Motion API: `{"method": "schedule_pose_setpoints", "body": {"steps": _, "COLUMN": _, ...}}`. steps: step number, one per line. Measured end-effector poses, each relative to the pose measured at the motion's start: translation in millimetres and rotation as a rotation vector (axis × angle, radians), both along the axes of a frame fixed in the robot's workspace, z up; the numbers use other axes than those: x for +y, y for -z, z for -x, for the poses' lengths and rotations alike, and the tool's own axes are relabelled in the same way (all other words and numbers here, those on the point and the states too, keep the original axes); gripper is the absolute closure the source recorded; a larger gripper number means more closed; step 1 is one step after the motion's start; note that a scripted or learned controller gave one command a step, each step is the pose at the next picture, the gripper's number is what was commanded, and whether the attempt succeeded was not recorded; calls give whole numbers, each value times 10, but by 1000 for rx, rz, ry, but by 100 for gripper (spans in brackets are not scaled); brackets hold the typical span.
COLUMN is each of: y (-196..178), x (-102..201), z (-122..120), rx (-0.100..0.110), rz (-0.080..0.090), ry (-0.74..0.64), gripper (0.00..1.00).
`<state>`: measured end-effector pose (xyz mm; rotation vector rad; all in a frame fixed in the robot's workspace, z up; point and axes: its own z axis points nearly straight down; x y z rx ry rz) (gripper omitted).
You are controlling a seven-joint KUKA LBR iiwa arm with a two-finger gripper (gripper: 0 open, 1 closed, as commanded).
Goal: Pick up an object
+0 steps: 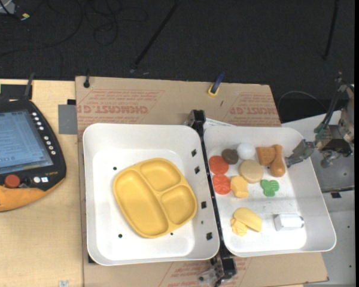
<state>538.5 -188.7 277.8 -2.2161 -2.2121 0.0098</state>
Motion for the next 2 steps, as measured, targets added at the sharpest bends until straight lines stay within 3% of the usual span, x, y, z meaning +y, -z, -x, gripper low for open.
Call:
{"method": "schedule_pose_setpoints", "body": {"steps": 1, "y": -55, "x": -2, "z": -17, "rx": -10, "rz": 2, "ry": -2, "gripper": 0}}
{"method": "schedule_pose_setpoints", "body": {"steps": 2, "y": 552, "x": 96, "z": 7, "rx": -5, "rz": 0, "ry": -4, "gripper": 0}}
